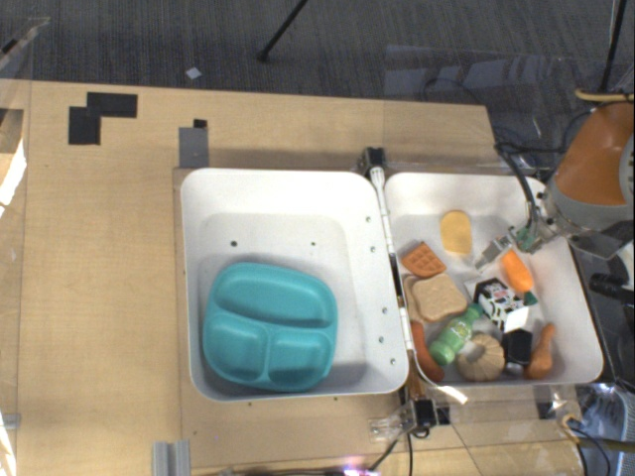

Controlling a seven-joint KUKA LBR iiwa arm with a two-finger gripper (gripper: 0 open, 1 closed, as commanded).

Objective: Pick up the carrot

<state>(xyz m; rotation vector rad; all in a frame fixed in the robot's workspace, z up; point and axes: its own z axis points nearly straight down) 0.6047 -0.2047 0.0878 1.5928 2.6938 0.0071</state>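
One arm reaches from right; gripper (pixel 518 244) clamped on carrot (pixel 517 271).

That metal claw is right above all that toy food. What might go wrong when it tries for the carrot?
The gripper sits right by the carrot, which lies close against a black-and-white toy; the fingers might catch or shove that instead. Another orange piece lies near the bin's corner and could be mistaken for the target.

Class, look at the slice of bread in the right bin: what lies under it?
The bread lies on the right bin's white floor, its corner beside a green bottle. Whatever sits beneath the slice is covered.
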